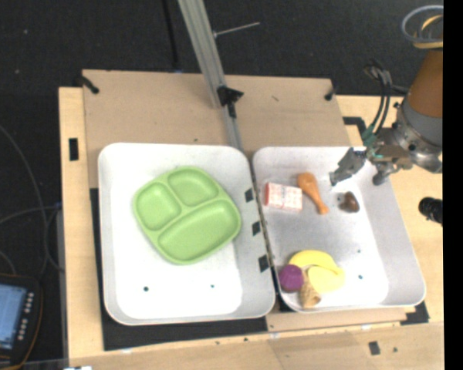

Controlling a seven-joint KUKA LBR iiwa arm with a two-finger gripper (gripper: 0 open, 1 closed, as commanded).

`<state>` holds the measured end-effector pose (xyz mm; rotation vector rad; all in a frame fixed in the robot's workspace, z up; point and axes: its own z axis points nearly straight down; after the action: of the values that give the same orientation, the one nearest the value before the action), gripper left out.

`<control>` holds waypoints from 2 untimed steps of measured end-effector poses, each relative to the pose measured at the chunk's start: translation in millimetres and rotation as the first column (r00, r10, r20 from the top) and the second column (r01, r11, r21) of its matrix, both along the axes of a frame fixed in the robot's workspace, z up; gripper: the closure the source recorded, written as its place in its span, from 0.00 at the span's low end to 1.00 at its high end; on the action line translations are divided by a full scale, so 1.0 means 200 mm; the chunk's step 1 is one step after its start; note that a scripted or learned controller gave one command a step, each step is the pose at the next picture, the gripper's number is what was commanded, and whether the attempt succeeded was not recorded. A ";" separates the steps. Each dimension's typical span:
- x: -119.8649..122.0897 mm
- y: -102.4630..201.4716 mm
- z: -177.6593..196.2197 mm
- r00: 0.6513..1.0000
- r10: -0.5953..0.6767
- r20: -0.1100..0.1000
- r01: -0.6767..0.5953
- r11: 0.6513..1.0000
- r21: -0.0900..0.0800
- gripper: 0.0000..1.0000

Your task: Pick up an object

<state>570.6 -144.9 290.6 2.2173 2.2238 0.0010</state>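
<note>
Nothing picked yet. The pincer [361,171] hangs open and empty over the right bin [386,237], just above the brown lump [348,201], with the carrot [312,192] beside it. Whole grab left.

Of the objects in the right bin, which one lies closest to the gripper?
The small dark brown lump, just below the gripper. The orange carrot-shaped piece lies further left, the red-and-white box beyond it, and the yellow-and-purple cluster sits at the bin's near edge.
</note>
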 end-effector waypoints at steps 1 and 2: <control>0.00 0.00 0.00 1.000 -0.001 0.000 0.001 1.000 0.000 0.00; -0.03 0.01 -0.30 1.000 -0.003 -0.005 0.003 1.000 -0.001 0.00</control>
<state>564.5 -143.3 230.1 2.2235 2.2223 -0.0057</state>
